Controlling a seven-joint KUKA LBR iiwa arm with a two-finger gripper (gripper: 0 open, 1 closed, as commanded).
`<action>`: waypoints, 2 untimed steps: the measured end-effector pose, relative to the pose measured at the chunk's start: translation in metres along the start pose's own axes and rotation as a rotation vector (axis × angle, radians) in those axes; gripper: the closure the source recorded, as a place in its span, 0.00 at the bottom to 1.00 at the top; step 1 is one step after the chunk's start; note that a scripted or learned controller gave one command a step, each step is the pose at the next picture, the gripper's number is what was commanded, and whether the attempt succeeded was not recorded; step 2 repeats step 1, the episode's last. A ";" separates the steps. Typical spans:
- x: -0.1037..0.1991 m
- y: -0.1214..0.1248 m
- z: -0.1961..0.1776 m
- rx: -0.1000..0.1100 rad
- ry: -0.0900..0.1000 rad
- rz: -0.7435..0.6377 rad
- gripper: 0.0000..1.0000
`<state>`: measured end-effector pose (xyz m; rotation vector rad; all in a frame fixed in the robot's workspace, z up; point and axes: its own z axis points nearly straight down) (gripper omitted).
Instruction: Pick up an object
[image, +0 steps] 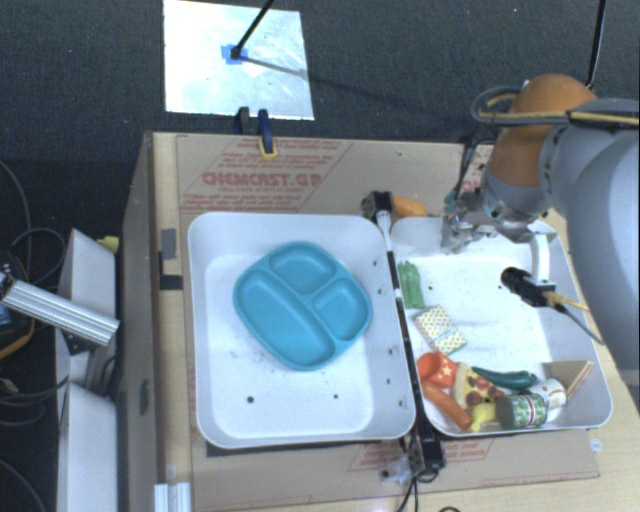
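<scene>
Nothing looks picked yet: the tool (462, 232) hovers at the right bin's (590, 395) far corner, its grip state unreadable, the toys (480, 390) heaped near.

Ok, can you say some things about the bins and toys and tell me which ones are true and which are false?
1. The blue divided plate lies in the left white bin. True.
2. The green rectangular block lies on the blue plate. False: it lies in the right white bin, near the divider.
3. The small green-labelled can lies in the right bin's near corner. True.
4. The gripper is over the left bin. False: it is at the right bin's far edge.
</scene>
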<state>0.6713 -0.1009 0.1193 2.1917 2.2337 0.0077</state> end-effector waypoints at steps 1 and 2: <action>0.000 0.001 -0.011 -0.003 -0.002 -0.004 1.00; 0.000 0.001 -0.011 -0.003 -0.002 -0.004 1.00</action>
